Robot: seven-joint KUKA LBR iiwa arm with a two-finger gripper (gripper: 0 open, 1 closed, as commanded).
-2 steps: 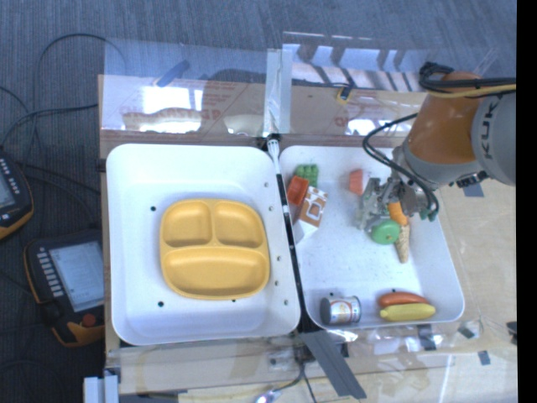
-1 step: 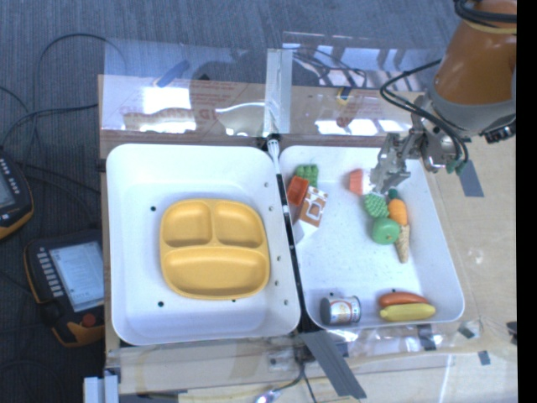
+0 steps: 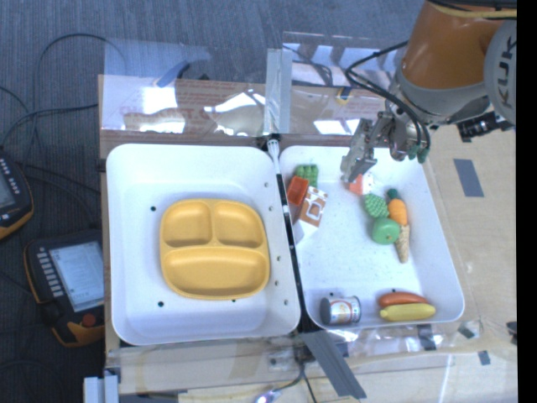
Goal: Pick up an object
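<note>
Small red-and-white object (image 3: 362,183) sat at the right white bin's (image 3: 436,250) top edge, directly under the gripper (image 3: 356,168); can't tell the gripper's state. Risk: grab could slip, target was tight against the wall. Left white bin (image 3: 134,225) held a yellow divided plastic tray (image 3: 215,248). Right bin also held a metal can (image 3: 342,311), a banana (image 3: 408,311), a carrot (image 3: 397,209)

Around the bench we see a grey-blue carpeted floor (image 3: 168,7) with a fine ribbed weave. Black cables (image 3: 50,61) loop across it at the left, near two handheld control pendants (image 3: 63,280) lying beside the bench. The wooden bench top (image 3: 487,225) shows at the right, marked with grey tape strips (image 3: 468,177). Bright light glares off clear sheeting (image 3: 218,107) behind the bins.
</note>
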